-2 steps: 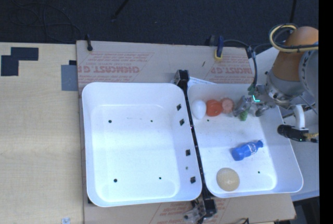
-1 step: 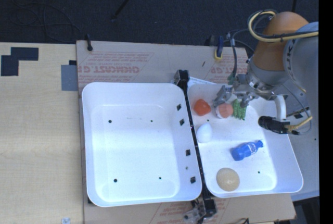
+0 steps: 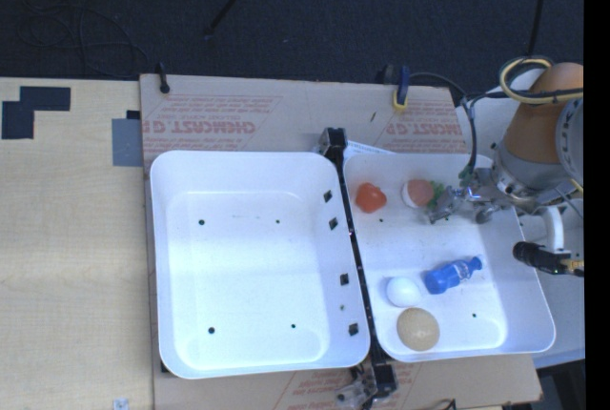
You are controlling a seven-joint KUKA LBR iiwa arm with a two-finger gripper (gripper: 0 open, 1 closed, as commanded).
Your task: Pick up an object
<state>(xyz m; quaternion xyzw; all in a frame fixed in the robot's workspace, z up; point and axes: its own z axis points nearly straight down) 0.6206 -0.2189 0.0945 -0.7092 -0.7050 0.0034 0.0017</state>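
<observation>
— If you start at the far side from the gripper (image 3: pixel 446 206), what comes first?

— One white bin (image 3: pixel 243 165), well to the gripper's left. Its neighbour, the second white bin (image 3: pixel 534 322), is the one the gripper hangs over, near the back edge.

— And the things in that second bin?

— A red-orange lump (image 3: pixel 371 197) lies to the gripper's left, apart from it. A pink round thing (image 3: pixel 417 192) with a bit of green on it sits just beside the gripper's tip; whether they touch I cannot tell. Nearer the camera than the gripper lie a white ball (image 3: pixel 402 290), a tan ball (image 3: pixel 417 328) and a blue bottle (image 3: pixel 452 274) on its side.

— Is the gripper spread or pressed together?

— I cannot tell; the metal tip is too small and cluttered. Nothing shows clearly gripped in it.

— And behind it?

— The grey arm (image 3: pixel 538 136) with its orange band, to the gripper's right.
</observation>
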